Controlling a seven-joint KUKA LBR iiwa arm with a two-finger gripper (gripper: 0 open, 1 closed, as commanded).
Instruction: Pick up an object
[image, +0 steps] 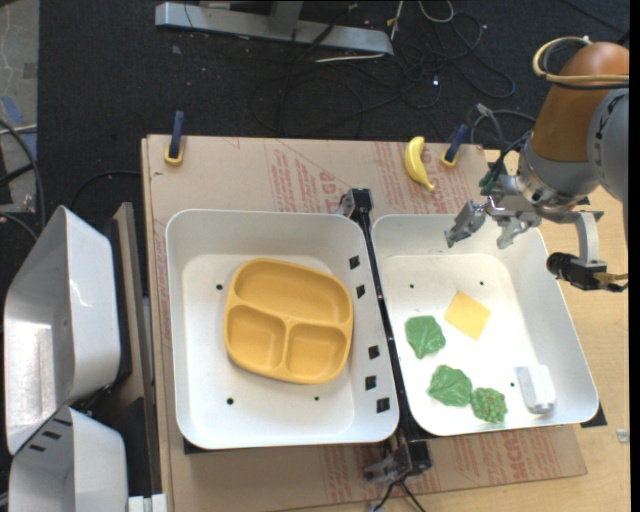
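Up at the far edge of the right bin (560, 330) the gripper (490, 228) hangs with its two fingers (462, 226) spread apart and nothing between them. The grey arm (585, 95) with its orange band comes in from the right, above the bin's back corner. Below the gripper, on the bin floor, lies a yellow cheese slice (467, 314), tilted like a diamond and well apart from the fingertips. Just left of it sits a green leaf (425, 335); nearer the front lie a second leaf (450, 385) and, touching it on the right, a broccoli piece (488, 404). A small white block (535, 388) rests by the front right wall. The left bin (190, 300) holds a yellow divided plate (288, 320), lying flat. A banana (419, 162) lies on the cardboard (270, 170) behind the bins, beside a blue clamp (454, 143).
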